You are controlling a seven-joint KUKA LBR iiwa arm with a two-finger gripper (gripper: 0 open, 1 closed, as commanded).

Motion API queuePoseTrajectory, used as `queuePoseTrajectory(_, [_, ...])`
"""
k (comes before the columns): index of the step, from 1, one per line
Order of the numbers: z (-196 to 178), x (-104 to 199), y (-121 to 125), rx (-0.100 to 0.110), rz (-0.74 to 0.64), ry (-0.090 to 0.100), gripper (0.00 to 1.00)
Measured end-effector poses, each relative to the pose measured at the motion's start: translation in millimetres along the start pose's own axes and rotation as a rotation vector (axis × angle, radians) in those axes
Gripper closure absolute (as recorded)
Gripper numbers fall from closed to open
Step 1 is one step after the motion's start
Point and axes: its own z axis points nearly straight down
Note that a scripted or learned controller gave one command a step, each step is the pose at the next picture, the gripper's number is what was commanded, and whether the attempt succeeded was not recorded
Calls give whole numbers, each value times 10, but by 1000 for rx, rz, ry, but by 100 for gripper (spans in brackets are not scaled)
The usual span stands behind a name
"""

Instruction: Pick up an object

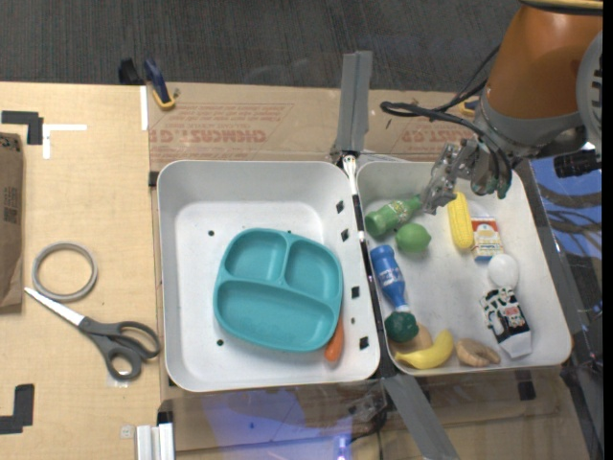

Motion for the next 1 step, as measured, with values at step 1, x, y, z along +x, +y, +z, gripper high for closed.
queuePoseTrajectory(1, [36, -4, 534, -1, 11, 0, 100])
